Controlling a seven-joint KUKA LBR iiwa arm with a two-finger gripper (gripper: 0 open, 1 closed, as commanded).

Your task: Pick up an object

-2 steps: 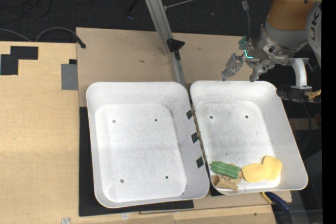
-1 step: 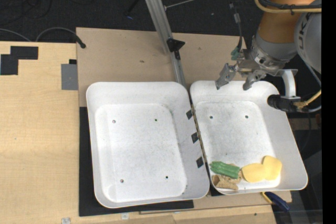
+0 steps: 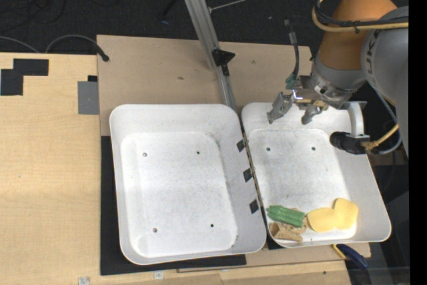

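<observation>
My gripper hangs over the far edge of the right bin, fingers spread open with nothing between them. In that bin's near corner lie a yellow heart-shaped object, a green pepper-like piece and a small tan lump, bunched together. The gripper is well away from them, toward the back of the bin.
The left bin sits beside the right one, joined by black clips. A slanted metal rail rises behind the bins. The arm's grey body with orange band stands at the right, with a black cable over the bin's right rim.
</observation>
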